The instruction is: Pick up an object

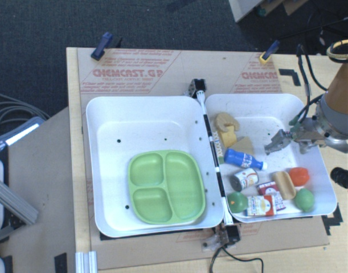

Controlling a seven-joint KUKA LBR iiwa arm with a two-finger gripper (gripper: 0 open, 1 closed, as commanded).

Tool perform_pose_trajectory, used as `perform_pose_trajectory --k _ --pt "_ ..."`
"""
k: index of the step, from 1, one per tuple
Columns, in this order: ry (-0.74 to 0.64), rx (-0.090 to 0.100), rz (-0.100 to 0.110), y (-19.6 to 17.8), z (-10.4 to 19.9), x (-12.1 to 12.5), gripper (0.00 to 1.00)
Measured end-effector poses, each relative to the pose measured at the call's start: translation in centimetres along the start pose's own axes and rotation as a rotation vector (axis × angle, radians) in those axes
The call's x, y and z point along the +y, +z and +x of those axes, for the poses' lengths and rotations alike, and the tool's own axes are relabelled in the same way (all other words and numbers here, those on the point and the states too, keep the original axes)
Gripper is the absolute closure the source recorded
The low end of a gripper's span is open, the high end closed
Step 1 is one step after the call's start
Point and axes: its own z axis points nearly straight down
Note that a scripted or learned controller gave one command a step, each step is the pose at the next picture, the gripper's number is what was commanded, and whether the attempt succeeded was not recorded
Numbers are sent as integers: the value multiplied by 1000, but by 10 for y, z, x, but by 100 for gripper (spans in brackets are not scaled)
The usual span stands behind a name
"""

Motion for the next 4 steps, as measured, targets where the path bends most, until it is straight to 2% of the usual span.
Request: perform_pose_trajectory --k 1,2,3,4 --pt "-1 1 2 77 34 38 0" --pt "1 0 1 138 13 -1 0" --pt "1 -1 -1 128 13 -1 100" --pt "2 -1 -1 128 13 -1 0"
